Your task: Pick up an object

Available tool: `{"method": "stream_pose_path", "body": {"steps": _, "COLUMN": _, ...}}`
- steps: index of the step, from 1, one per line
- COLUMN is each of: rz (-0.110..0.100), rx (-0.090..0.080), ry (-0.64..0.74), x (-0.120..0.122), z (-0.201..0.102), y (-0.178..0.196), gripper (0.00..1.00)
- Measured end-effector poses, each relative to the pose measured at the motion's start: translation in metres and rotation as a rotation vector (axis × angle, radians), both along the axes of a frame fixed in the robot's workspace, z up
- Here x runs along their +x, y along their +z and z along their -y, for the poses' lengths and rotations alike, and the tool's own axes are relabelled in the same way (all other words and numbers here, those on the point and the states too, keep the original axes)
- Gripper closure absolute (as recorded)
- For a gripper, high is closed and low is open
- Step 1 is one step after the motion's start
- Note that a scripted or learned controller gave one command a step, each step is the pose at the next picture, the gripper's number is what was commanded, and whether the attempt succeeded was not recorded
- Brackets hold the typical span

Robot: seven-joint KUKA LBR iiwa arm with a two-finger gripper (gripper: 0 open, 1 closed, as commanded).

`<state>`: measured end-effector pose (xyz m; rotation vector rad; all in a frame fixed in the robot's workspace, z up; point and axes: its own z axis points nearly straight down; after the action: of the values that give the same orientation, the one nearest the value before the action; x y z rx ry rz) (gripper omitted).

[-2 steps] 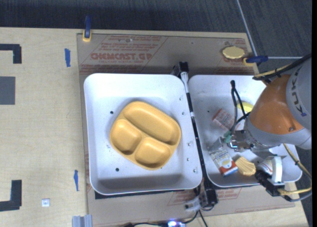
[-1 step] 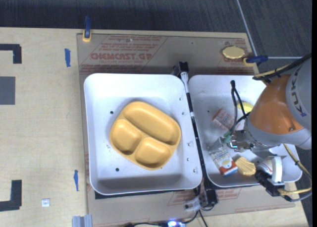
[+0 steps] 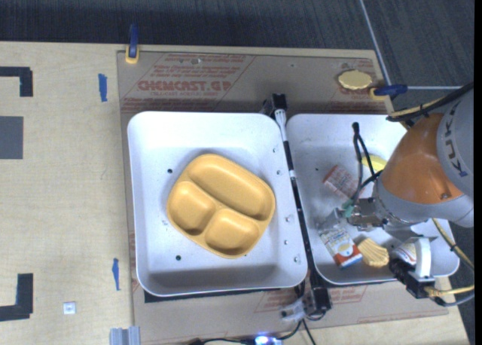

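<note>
We see the gripper [image 3: 354,214] low in the right bin [image 3: 316,136] above a small packet [image 3: 339,245] lying long-axis upper-left to lower-right; its jaws' state we cannot tell.

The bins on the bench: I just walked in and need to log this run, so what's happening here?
A grey arm with an orange band reaches from the right down into the right bin, over a clutter of small items, among them a red and white packet and a tan cracker-like piece. Its gripper sits low among them; nothing is visibly held. The left bin holds a yellow three-compartment tray, lying untouched.
</note>
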<state>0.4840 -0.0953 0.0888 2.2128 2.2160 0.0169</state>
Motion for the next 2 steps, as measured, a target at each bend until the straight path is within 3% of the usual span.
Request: {"method": "stream_pose_path", "body": {"steps": 2, "rz": 0.000, "rx": -0.003, "ry": -0.003, "x": -0.0002, "z": -0.0023, "y": 0.0000, "gripper": 0.00}}
